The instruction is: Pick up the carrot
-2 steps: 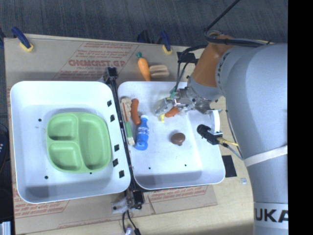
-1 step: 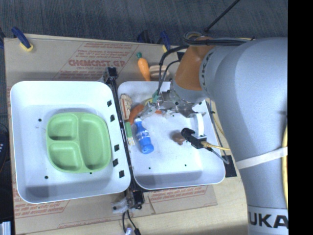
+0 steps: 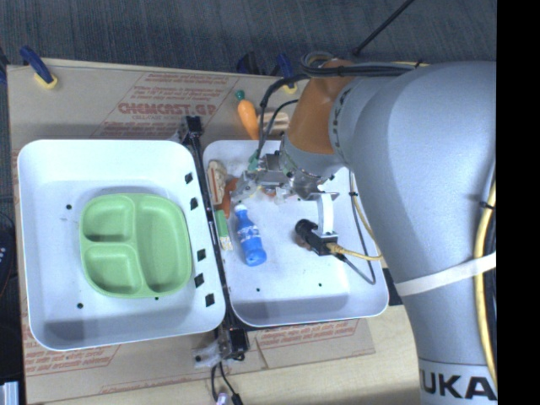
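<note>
Overhead, I saw the gripper (image 3: 268, 178) low in the right bin (image 3: 287, 306), whether spread or closed I could not tell, near a blue bottle (image 3: 248, 238), while the carrot (image 3: 247, 118) lay outside on the table (image 3: 152, 99) just beyond the bin's far rim.

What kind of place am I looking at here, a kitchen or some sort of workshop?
Most likely a robotics lab test bench, not a kitchen. A big grey KUKA arm reaches over two white bins on cardboard held by clamps, and the bins hold practice items: a green divided plate and a small blue bottle.
</note>
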Robot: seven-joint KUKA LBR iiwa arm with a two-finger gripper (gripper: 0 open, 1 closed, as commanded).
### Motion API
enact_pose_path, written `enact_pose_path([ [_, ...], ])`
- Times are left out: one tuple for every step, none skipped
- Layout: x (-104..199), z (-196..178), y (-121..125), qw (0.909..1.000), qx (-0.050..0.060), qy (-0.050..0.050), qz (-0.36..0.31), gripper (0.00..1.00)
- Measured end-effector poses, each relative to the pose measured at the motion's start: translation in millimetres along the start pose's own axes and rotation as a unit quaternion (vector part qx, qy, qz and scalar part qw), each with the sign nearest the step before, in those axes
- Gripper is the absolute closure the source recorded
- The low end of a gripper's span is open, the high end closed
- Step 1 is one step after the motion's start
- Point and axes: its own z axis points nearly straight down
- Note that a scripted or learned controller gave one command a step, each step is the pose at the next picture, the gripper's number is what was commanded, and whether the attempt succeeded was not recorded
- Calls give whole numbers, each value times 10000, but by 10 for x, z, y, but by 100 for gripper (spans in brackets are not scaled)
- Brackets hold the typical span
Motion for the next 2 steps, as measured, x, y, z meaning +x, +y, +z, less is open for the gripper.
enact_pose_path([
  [-10, 27, 223, 9968, -21, -9, -795, 0],
  [-430, -290, 352, 9981, -21, -7, -622, 0],
])
